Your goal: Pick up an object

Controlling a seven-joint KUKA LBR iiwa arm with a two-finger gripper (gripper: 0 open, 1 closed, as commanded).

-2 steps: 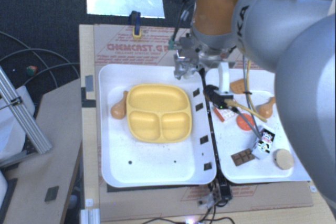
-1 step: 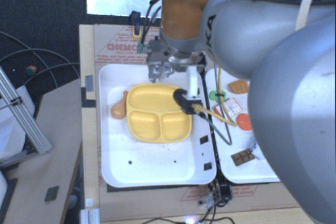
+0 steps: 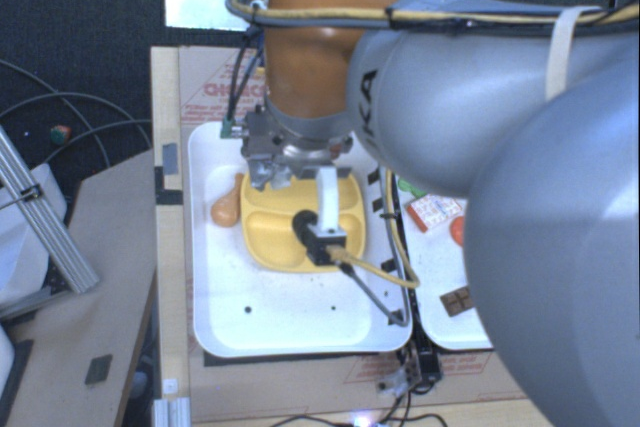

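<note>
In the camera view above the counter, the grey arm reaches in from the right and hangs its claw (image 3: 268,175) low over the left bin (image 3: 280,315), at the back-left rim of a yellow divided dish (image 3: 272,243). The wrist hides the claw's working end, so I cannot tell how wide it is set, or whether it has hold of anything. A tan rounded piece (image 3: 226,206) lies against the dish's left edge, just beside the claw. Over in the right bin (image 3: 440,267) sit a red-and-white card (image 3: 432,210) and a brown block (image 3: 457,300), well apart from the claw.

To my eye the step in hand is the drop onto something in the left bin. The dish is broad and shallow, so I'd straddle its rim, coming straight down. The tan piece looks the easier grab, but it sits so tight to the dish that the claw could catch both. I'd lift slowly and check that something really comes up.
</note>
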